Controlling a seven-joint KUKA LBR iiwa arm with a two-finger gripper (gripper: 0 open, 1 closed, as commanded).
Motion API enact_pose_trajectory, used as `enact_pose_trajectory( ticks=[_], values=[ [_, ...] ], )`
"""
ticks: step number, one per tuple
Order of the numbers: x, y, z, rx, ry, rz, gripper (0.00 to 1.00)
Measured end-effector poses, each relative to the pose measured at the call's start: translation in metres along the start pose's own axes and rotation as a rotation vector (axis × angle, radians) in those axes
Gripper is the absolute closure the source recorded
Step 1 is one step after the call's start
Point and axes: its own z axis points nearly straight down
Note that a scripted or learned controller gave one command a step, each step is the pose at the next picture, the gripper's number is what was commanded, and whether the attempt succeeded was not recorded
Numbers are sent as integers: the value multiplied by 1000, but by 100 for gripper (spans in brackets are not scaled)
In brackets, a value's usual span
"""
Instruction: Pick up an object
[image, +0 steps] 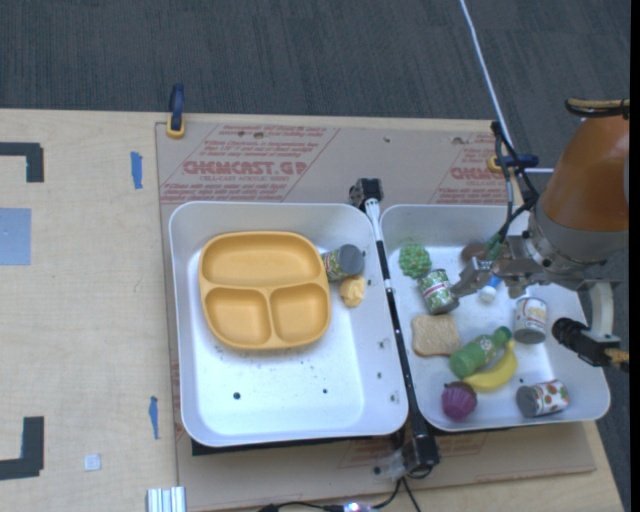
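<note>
Reaching in from three o'clock, the grey arm with its orange band hangs its tool low over the upper middle of the right bin, and from where I stand the metal tip seems to sit just beside a small can with a green label; whether the tool is spread or closed I cannot tell, and nothing is plainly caught in it. That can looks the likeliest thing to be lifted. It lies tilted near the bin's ten o'clock corner, with a green broccoli-like piece just beside it at eleven o'clock and a slice of toast at six o'clock. I'd judge it light and stiff, a toy tin that won't give under pressure, but round and smooth, so it could roll or squirt out sideways; taking it across the straight sides at mid-length seems safer than across the rims. Other pieces share that bin: a green bottle resting against a banana, a purple onion-like ball at seven o'clock, and two more cans toward four o'clock. In the left bin a yellow divided plate sits with a small grey can and a yellow lump at its three o'clock edge.
</note>
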Motion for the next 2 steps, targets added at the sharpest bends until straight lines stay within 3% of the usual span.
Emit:
enact_pose_trajectory(
  ticks=[1, 2],
  values=[
    [8, 25, 101, -7, 0, -2, 0],
    [7, 26, 90, -11, -2, 1, 100]
  ],
)
